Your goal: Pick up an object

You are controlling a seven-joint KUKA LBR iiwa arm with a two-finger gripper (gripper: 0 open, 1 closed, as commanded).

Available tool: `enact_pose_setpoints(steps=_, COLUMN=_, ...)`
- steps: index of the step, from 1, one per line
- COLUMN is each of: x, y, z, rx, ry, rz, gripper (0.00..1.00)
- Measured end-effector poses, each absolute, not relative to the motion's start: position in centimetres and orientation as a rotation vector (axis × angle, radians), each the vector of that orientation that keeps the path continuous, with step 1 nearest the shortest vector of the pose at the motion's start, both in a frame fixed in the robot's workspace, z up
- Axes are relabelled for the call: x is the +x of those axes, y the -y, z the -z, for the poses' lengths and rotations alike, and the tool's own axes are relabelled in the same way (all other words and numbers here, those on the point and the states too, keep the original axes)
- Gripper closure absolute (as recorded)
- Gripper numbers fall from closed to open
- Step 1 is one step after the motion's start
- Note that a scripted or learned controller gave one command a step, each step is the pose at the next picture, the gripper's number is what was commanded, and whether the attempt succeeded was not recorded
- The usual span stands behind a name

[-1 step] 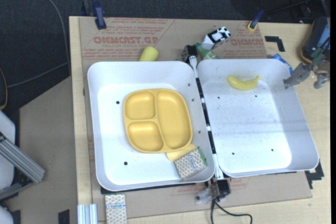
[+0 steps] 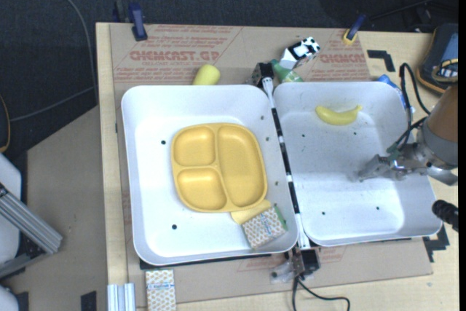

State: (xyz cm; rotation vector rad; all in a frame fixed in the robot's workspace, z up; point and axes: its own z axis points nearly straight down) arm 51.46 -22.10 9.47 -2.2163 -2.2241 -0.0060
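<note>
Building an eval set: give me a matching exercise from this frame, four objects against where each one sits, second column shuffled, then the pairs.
Things:
1. banana
2. yellow divided plate
3. patterned sponge
4. gripper

Places:
A. middle of the left bin
B. near corner of the left bin, by the divider
C. far part of the right bin
D. over the right bin's floor, toward its right side

Pairs: 1-C, 2-A, 3-B, 4-D

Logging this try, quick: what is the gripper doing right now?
Two-finger gripper: low in the right white bin, nothing between its fingers; open or shut cannot be told.
</note>
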Motion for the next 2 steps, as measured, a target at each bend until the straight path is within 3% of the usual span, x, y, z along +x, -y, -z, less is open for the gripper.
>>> enact_pose_setpoints(steps=1, x=59.2, y=18.7, z=-18.6, rx=-2.221, ry=2.227, rz=0.004, gripper=0.0)
enact_pose_setpoints(steps=2, x=62.9, y=13.1, z=-15.1, rx=-2.22, ry=2.224, rz=0.002, gripper=0.0)
